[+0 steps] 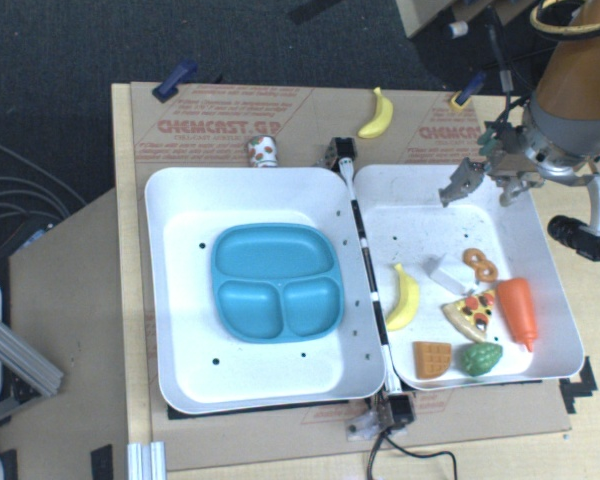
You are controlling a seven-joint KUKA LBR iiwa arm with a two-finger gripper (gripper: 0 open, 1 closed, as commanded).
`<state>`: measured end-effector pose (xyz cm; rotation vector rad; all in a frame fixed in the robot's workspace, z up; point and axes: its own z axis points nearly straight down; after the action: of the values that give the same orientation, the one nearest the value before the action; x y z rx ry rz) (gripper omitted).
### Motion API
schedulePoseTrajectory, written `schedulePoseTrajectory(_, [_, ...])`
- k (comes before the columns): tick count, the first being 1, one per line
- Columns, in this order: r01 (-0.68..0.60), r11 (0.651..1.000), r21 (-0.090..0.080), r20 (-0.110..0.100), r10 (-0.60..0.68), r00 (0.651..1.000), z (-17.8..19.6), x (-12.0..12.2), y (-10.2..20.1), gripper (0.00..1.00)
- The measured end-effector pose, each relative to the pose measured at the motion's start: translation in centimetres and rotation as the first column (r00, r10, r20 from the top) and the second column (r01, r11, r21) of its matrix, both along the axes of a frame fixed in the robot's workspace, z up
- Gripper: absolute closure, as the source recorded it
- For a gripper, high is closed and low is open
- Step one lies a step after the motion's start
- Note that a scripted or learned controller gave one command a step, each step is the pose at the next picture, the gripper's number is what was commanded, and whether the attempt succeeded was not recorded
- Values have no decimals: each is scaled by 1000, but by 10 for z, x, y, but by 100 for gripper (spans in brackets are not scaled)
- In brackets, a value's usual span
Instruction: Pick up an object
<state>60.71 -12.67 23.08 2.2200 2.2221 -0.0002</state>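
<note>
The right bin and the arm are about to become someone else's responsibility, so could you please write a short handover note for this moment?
Gripper: above the far end of the right bin, fingers spread, nothing between them.
In the right bin: banana, pretzel, pizza slice, carrot, waffle, green vegetable.
Left bin: blue divided plate.
On the board beyond the bins: a second banana.
Done: nothing picked yet.
Left: descend on one object, close, lift.

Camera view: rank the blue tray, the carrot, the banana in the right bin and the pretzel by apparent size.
1. blue tray
2. and 3. carrot and banana: alike in length, unranked
4. pretzel
</note>
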Motion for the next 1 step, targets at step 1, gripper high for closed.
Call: schedulePoseTrajectory(1, [2,1000,2,-5,-2,1000,-131,11,-27,0])
